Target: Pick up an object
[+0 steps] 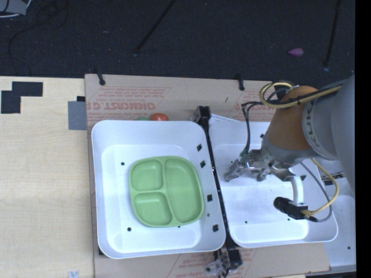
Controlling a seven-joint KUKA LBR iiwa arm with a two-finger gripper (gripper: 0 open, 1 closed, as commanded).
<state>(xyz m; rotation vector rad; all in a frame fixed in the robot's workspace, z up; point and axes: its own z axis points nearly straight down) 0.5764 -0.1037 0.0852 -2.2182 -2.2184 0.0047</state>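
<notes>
Arm: reaches in from the right, jaws (pixel 246 169) low in the right bin (pixel 324 236).
Jaws: spread apart, nothing between them.
Object: green tray (pixel 166 190) lies flat in the left bin (pixel 110 236), well apart from the jaws.
Risk: closing here likely grips only air, since the tray is across the divider.

Two shallow white bins are sitting side by side on the table (pixel 46 172): a left bin (pixel 110 155) and a right bin (pixel 261 225). One green plate (pixel 166 190) is lying in the left bin, divided into three compartments. One small orange-red object (pixel 159 117) is peeking over the left bin's far rim. One arm (pixel 313 126) is reaching in.
</notes>
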